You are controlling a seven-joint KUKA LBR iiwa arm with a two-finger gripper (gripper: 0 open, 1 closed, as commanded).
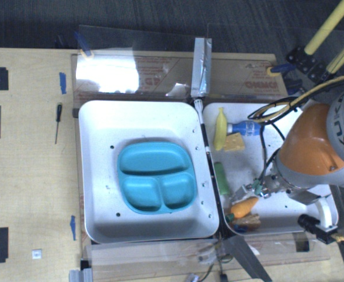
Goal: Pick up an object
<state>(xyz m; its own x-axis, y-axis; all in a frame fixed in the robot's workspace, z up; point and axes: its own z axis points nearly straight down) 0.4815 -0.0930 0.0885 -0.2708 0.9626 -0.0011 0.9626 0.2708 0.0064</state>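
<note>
Gripper point(255, 188) low in the right bin point(289, 216), lower right of frame. Fingers' state impossible to tell. Just above an orange carrot-like toy point(243, 206)

Readable marks, item one: white letters "KU" on my grey arm point(343, 135), just right of the orange band point(310, 143), cut off by the frame edge. Item two: red print on the cardboard point(160, 69) behind the bins, too blurred to read.
</note>
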